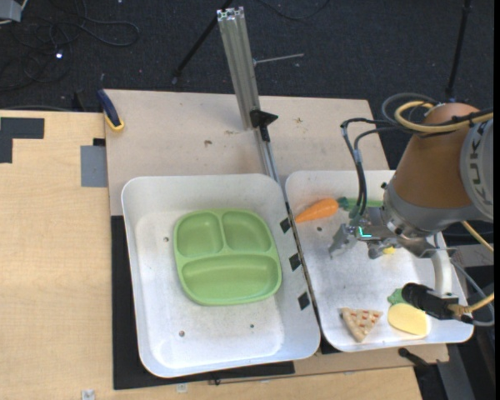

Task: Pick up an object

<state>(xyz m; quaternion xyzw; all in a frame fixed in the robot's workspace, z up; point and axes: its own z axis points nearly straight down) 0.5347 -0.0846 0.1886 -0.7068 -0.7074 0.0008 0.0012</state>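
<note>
Toy carrot, orange with a green top, lies at the far side of the right bin, close to the wall it shares with the left bin, its tip pointing towards that wall. The gripper hangs over the same bin, just on the near side of the carrot and apart from it. The grey and orange arm above it covers much of the wrist. Its jaws are too small and too cluttered by cables to judge, so I cannot tell how far apart they stand or whether they hold anything.

Along the near edge of the right bin lies a toy pizza slice. Just to its right is a yellow piece, possibly a lemon or another toy fruit, with a small green leaf just behind it. Both are well apart from the carrot.

In the left bin a green divided plate lies flat near the middle, with two small compartments on the far side and one long one on the near side. Three black clips sit along the seam between the bins. Behind the bins an aluminium post rises from the bench, and a blue and yellow tool lies at the bench's far left corner.
</note>
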